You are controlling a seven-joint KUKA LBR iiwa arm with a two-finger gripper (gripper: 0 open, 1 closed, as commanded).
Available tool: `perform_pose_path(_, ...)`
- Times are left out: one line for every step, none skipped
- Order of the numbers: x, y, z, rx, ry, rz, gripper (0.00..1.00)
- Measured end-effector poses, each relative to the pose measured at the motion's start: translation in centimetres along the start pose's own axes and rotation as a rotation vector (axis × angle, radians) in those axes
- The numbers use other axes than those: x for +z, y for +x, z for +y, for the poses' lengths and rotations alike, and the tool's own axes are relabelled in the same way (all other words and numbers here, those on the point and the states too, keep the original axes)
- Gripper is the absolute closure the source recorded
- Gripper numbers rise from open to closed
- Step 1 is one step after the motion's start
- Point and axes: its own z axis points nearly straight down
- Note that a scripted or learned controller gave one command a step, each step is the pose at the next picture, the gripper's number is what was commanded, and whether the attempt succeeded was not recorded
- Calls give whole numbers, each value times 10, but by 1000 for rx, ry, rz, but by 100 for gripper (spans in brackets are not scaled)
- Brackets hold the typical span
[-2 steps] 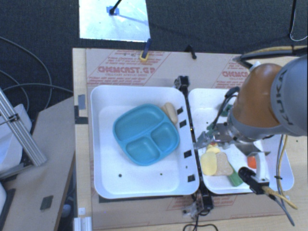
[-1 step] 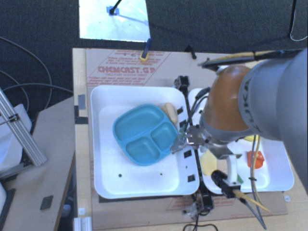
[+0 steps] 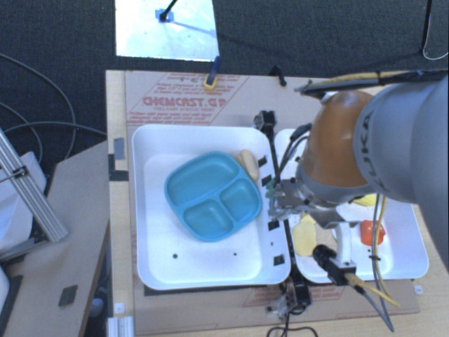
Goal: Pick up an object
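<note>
Under both bins lies a sheet of brown cardboard (image 3: 186, 97) with red print, spread over a pale wooden bench (image 3: 77, 188). Dark carpet (image 3: 56, 41) fills the room from 9 to 3 o'clock, and a shiny square sheet (image 3: 166, 20) rests on it at 12 o'clock. An aluminium frame (image 3: 28, 188) slants at 9 o'clock.

The left bin (image 3: 203, 265) holds a blue divided plate (image 3: 210, 203), three compartments, lying flat and turned at an angle near the bin's middle. A tan rounded object (image 3: 248, 162) touches the plate's rim at its 1 o'clock. In the right bin (image 3: 410, 258), an orange object (image 3: 372, 232) sits toward 3 o'clock, a yellow piece (image 3: 366, 201) just beyond it toward 12, and a pale yellow piece (image 3: 304, 236) near the bin's 9 o'clock wall.

The arm (image 3: 393, 146) covers much of the right bin. Its gripper (image 3: 287, 203) hangs over the wall between the bins; whether it is parted, closed or grasping anything cannot be told.
</note>
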Motion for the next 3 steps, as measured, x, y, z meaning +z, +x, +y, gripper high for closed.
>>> perform_pose_path(-69,56,35,-4,-6,2,100)
perform_pose_path(-83,145,32,-6,0,3,100)
perform_pose_path(-247,139,1,-1,-14,8,100)
